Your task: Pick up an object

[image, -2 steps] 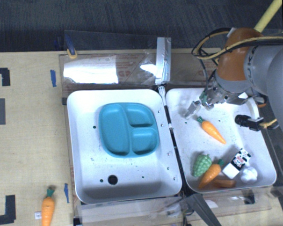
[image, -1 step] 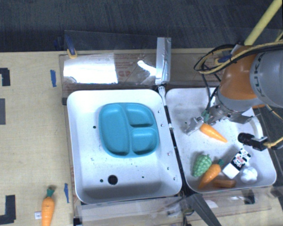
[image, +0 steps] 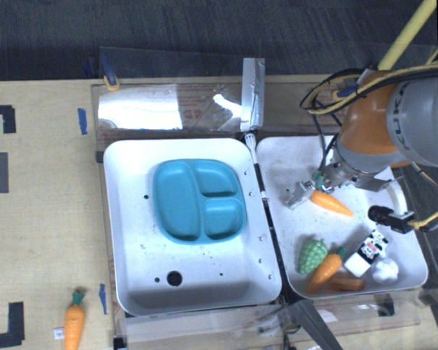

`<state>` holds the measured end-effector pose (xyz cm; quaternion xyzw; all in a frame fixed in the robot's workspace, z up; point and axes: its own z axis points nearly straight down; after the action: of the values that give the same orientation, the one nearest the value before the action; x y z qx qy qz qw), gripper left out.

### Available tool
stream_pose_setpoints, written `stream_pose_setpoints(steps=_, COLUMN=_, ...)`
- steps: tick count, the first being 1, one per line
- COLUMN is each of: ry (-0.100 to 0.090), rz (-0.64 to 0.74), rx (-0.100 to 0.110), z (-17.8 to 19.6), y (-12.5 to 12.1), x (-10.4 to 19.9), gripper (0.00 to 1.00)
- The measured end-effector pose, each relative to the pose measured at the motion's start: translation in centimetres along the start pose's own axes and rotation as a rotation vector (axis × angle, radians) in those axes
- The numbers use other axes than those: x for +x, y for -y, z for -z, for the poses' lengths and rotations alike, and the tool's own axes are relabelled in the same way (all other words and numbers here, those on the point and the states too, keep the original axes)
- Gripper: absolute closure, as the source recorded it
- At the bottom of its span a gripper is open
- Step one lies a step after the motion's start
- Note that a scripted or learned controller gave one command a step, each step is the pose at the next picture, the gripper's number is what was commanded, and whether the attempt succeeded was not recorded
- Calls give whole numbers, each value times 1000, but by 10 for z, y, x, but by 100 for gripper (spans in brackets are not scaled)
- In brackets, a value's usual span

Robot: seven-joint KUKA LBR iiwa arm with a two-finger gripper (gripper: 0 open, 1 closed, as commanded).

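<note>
My gripper (image: 304,193) is low in the right bin (image: 412,274), in its upper middle part. An orange toy carrot (image: 332,203) lies right against it, pointing toward the lower right, its thick end at the gripper's tip. Whether the carrot is gripped or only touched cannot be made out. The grey arm with the orange band (image: 369,128) reaches in from the upper right.
At the right bin's front lie a green bumpy toy (image: 311,254), a second carrot (image: 325,270), a brown piece (image: 346,282) and a white and black toy (image: 371,248). The left bin (image: 125,182) holds a blue divided plate (image: 200,200). Another carrot (image: 72,326) lies on the bench at lower left.
</note>
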<state>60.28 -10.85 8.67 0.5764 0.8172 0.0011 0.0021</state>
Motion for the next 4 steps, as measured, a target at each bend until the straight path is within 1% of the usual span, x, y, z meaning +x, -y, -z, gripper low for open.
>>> stream_pose_setpoints(steps=1, ry=4, rz=-2, rx=-7, z=13, y=-2, x=-2, gripper=100)
stream_pose_setpoints(steps=2, ry=-3, rz=-119, rx=4, z=28, y=37, x=-7, gripper=100)
stream_pose_setpoints(steps=3, ry=-2, rz=220, rx=4, z=10, y=97, x=-16, gripper=100)
stream_pose_setpoints(steps=4, ry=3, rz=230, rx=-4, z=96, y=24, x=-15, gripper=100)
